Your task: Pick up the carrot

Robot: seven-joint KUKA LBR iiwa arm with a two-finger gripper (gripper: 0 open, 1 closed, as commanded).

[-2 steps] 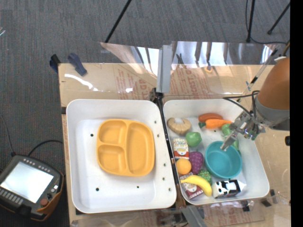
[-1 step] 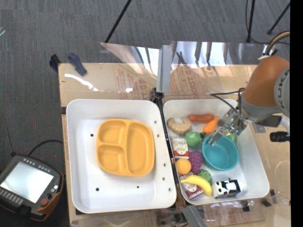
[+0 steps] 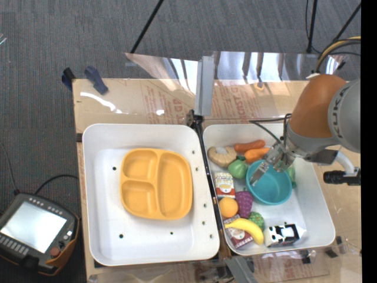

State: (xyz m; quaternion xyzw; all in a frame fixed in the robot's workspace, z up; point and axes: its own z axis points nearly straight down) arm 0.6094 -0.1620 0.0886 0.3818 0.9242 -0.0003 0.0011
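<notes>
**Over the right bin, gripper hangs at the teal bowl's rim**

Over the right bin (image 3: 315, 214), the grey arm with its orange band (image 3: 315, 108) reaches down and the gripper (image 3: 268, 168) hovers at the upper left rim of the teal bowl (image 3: 271, 187). Its two fingers look spread a little, with nothing pinched between them that I can make out.

Taking that bowl as the landmark: the carrot (image 3: 254, 154) lies just above its upper left rim, close beside the gripper's tips, orange and slanted. A second, redder piece of the same long shape (image 3: 250, 145) lies right behind it, farther from the bowl. To the bowl's left sits a green round fruit (image 3: 237, 168), touching or nearly touching the rim, and beyond that, up and left, a pale bread-like piece (image 3: 221, 155). Left of the bowl stands a small printed carton (image 3: 224, 184). Below and left of the bowl are purple grapes (image 3: 244, 202) and an orange (image 3: 228, 207). Farther below lie a banana (image 3: 247, 229), resting on another small packet (image 3: 237, 237), and a black-and-white toy (image 3: 284, 233) just beneath the bowl.

Well to the bowl's left, in the other white bin (image 3: 94, 158), lies a yellow divided plate (image 3: 156, 183).
</notes>
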